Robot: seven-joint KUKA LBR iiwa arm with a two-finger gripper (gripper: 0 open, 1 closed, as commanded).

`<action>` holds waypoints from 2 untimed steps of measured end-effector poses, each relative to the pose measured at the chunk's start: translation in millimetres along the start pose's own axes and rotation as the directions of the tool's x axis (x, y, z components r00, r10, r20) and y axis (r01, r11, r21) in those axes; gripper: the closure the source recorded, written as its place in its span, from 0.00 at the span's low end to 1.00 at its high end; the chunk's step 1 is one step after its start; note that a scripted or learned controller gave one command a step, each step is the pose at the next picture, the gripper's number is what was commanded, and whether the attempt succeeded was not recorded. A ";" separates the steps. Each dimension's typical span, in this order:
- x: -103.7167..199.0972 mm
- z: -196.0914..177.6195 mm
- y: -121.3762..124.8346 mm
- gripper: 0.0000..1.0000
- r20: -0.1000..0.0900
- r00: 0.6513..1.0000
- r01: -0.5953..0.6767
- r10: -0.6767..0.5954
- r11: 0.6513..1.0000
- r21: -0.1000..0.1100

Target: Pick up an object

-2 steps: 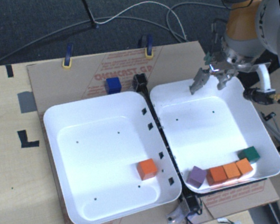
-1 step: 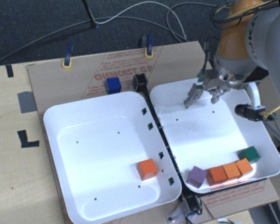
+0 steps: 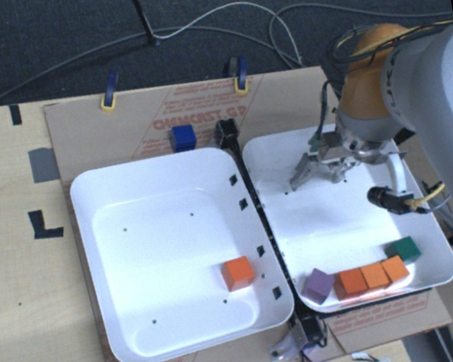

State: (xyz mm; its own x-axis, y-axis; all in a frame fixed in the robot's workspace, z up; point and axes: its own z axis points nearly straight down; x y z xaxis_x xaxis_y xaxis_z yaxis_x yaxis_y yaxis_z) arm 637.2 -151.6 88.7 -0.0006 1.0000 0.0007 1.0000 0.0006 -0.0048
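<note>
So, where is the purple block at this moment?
The purple block lies in the right bin, at its near-left corner, just left of the row of orange blocks.

Even, soft overhead light, mild glare on 2 white bins point(image 3: 156, 175), slightly grainy focus.

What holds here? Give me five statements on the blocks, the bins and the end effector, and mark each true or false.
1. The orange block lies in the left bin. True.
2. The purple block lies in the left bin. False: it lies in the right bin, near its front edge.
3. The blue block sits outside both bins, on the cardboard behind them. True.
4. The end effector grips the green block. False: the green block rests apart from it, near the right bin's front corner.
5. The end effector hangs over the right bin. True.
</note>
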 end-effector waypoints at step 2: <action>4.7 -72.8 -3.6 1.00 0.001 1.000 0.000 0.000 1.000 -0.010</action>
State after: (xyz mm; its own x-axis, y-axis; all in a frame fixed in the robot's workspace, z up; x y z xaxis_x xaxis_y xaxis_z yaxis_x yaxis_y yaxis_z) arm 633.9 -146.9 161.4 -0.0008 1.0000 -0.0008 1.0000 0.0008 0.0047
